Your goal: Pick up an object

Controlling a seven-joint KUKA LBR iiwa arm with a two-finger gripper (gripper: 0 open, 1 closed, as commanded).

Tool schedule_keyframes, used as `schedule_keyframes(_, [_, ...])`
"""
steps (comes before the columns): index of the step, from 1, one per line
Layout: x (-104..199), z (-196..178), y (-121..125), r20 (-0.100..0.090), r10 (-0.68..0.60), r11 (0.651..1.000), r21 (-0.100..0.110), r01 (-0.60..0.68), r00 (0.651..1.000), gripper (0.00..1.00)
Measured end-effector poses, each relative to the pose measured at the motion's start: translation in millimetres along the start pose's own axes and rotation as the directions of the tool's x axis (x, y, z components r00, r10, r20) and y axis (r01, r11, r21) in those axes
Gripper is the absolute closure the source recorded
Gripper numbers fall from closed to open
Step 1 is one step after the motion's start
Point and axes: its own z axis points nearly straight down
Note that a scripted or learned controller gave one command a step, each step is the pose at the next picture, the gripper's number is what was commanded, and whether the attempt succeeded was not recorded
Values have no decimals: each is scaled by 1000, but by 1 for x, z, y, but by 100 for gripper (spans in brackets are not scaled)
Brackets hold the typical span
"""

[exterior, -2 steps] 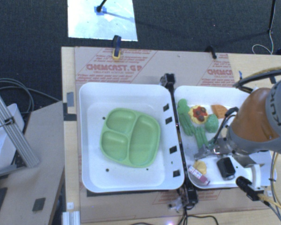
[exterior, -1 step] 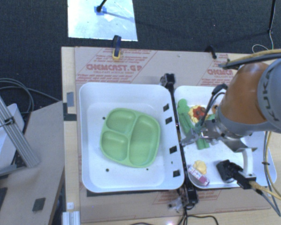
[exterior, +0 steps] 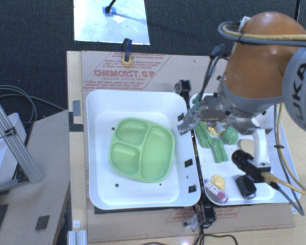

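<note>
- A cardboard-covered bench (exterior: 127,73) stands against dark carpet.
- In the left bin (exterior: 99,188), a green plate (exterior: 143,149) lies in the middle.
- The gripper (exterior: 188,122) hangs over the bins' shared wall, at the plate's 2 o'clock. I cannot tell whether it is released or clenched.
- In the right bin (exterior: 232,173), a green toy (exterior: 214,144) lies at the gripper's 4 o'clock.
- This looks like the approach step. Next, the gripper should centre over one item and descend.

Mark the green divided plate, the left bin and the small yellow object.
green divided plate (exterior: 143,149): camera view, centre, on the divider ridge.
left bin (exterior: 137,103): camera view, bare floor behind plate.
small yellow object (exterior: 218,180): camera view, its middle.
</note>
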Motion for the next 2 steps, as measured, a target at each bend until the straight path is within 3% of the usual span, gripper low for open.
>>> schedule_keyframes(1, [114,-11,0,3,3,1000,15,-3,1000,0])
schedule_keyframes(2, [155,58,-1,8,11,1000,23,-11,1000,0])
